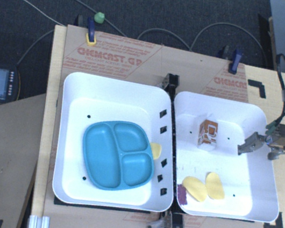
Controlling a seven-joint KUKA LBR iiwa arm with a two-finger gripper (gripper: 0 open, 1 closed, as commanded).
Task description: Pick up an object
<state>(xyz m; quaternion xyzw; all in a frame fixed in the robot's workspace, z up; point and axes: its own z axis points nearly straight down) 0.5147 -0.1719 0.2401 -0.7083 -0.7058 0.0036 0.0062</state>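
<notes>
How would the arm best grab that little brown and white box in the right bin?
Probably from above, the tool closing across the narrow sides of the small brown and white box. It stands apart from the bin walls and the yellow pieces.

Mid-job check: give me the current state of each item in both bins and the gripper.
Blue tray: flat in left bin.
Brown box: upright in right bin, untouched.
Two yellow pieces: lying in right bin, side by side.
Gripper: over right bin's right side, holding nothing.
</notes>
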